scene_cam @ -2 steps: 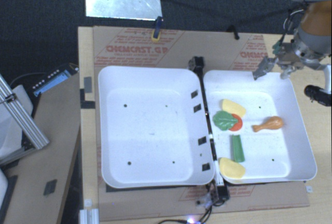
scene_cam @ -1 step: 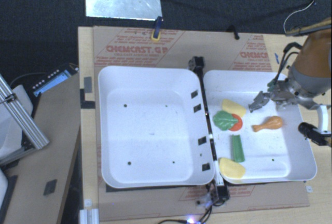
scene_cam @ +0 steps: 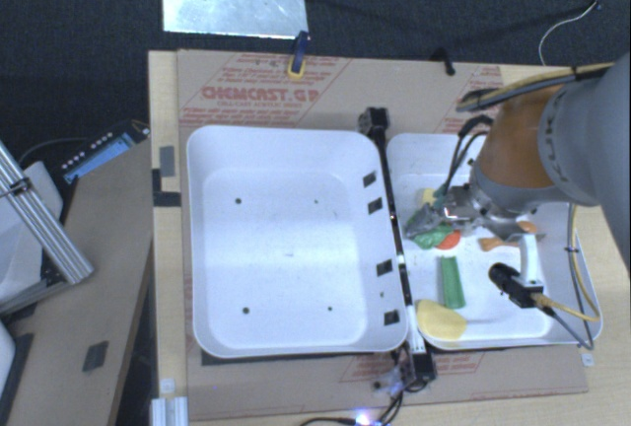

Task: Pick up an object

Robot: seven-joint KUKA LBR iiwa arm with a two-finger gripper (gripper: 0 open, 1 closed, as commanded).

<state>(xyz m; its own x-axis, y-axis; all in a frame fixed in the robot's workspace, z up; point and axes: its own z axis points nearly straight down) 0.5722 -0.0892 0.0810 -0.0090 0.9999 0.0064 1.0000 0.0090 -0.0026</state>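
Inside the right bin (scene_cam: 414,158) lie a green stick (scene_cam: 452,282) and yellow piece (scene_cam: 442,320); end effector (scene_cam: 431,218) state unclear.

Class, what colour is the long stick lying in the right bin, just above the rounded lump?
Green stick, seen in the camera view.

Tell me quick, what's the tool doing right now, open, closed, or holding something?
Tool: cannot be told; it is low in the right bin, right over a cluster of green and orange pieces.

The bench (scene_cam: 325,79), covered with printed cardboard, bears the left bin (scene_cam: 286,237) and right bin (scene_cam: 414,153) side by side.
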